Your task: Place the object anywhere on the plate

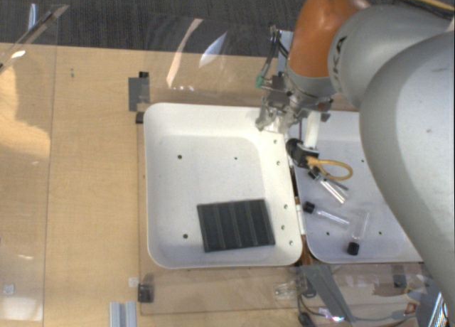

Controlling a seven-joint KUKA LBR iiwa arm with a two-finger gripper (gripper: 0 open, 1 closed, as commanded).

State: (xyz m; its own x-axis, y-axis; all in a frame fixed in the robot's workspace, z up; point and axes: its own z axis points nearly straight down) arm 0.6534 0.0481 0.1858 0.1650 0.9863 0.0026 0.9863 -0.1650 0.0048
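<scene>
1. The object is taken to be one of the small clear tubes lying in the right bin (327, 242), though which one is meant cannot be told. One tube (329, 188) lies closest to the wall shared by the bins. A black-capped tube (324, 213) lies just nearer the camera, and a third tube (357, 230) lies toward the near rim.
2. These tubes are judged to be light, stiff and smooth-walled. Being round, they would be expected to roll on the bin floor or slip out of a badly centred pinch.
3. Hold is best taken across the middle of the chosen tube's length, square to its long axis and away from the cap.
4. The dark ribbed plate (235, 224) lies flat in the left bin (170, 176), toward its near right corner. Its grooves would be expected to keep a released tube from rolling.
5. The hand (272, 118) is seen at the far end of the wall between the two bins, well apart from the tubes and from the plate. How far it is open cannot be told, nothing is visibly held in it, and whether it touches the rim cannot be made out.
</scene>
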